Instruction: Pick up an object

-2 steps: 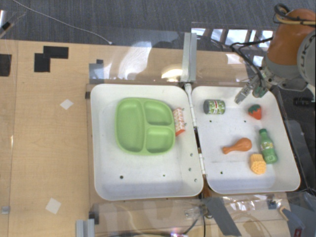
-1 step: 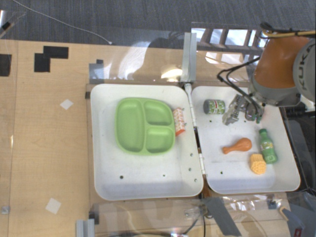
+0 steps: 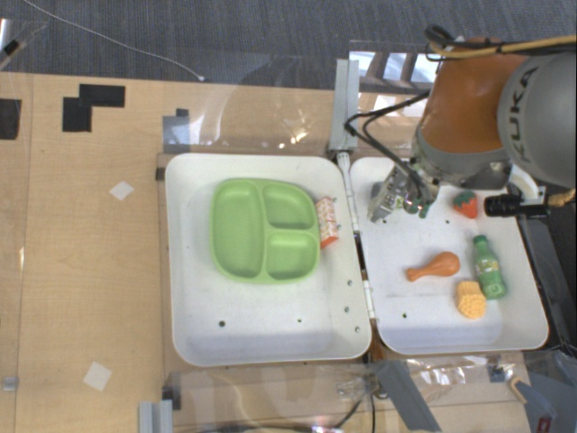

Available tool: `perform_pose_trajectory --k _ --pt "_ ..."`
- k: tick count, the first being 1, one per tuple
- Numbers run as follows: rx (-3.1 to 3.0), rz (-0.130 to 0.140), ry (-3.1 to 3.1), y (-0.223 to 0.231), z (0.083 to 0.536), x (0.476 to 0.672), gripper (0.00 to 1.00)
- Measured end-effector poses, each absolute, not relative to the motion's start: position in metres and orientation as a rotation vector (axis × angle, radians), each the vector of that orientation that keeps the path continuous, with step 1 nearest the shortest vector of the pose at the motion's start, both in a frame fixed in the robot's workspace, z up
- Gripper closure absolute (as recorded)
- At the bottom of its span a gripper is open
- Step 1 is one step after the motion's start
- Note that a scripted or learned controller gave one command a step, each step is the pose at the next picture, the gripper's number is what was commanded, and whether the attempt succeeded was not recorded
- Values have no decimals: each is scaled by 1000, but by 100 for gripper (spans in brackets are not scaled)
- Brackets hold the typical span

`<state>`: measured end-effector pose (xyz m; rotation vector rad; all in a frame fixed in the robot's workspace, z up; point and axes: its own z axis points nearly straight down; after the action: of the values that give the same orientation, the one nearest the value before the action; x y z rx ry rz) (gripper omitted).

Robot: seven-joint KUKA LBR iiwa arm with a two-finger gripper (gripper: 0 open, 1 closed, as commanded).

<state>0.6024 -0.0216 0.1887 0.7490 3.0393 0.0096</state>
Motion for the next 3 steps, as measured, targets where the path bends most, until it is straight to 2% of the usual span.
perform_pose_trajectory --k 1,2,3 --pt "817 11 3025 75 229 568 100" --pt "1235 5 2887 146 216 528 100" --pt "697 7 3055 141 260 497 100"
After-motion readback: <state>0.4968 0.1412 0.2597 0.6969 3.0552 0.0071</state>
